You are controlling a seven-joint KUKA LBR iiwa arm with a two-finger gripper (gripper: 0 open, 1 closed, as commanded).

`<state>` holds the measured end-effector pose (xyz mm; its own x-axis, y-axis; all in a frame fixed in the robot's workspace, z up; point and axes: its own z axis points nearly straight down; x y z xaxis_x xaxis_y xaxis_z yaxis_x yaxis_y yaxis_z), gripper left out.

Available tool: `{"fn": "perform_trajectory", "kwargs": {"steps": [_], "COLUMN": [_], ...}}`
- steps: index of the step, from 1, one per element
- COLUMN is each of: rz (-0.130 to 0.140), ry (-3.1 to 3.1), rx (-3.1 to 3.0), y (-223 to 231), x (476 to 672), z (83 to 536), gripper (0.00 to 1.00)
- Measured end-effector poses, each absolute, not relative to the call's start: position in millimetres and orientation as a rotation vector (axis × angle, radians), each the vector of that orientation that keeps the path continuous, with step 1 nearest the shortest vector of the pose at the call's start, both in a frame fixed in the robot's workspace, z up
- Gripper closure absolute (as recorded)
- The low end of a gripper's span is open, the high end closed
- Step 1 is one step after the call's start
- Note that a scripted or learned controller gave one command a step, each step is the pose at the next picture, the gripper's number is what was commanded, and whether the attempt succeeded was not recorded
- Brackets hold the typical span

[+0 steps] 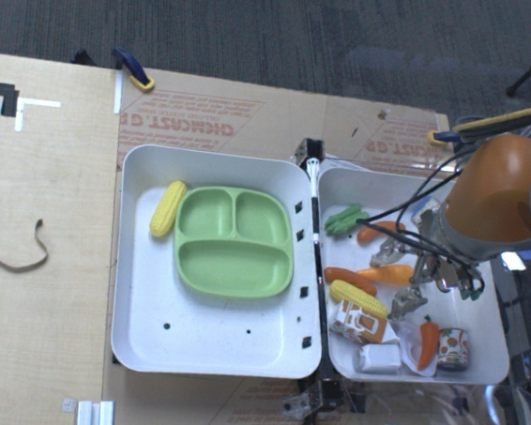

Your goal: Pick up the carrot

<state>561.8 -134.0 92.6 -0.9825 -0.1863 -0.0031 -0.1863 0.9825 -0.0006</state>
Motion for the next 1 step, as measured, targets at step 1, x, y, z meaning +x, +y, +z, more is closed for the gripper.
{"fn": "perform_trajectory", "kwargs": {"steps": [1], "rz": [-0.019], "ry": [3.105], "rx": [-0.27], "y": [-105.9], "x": [519.3], "z": [97.8], "gripper": [0.0]}}
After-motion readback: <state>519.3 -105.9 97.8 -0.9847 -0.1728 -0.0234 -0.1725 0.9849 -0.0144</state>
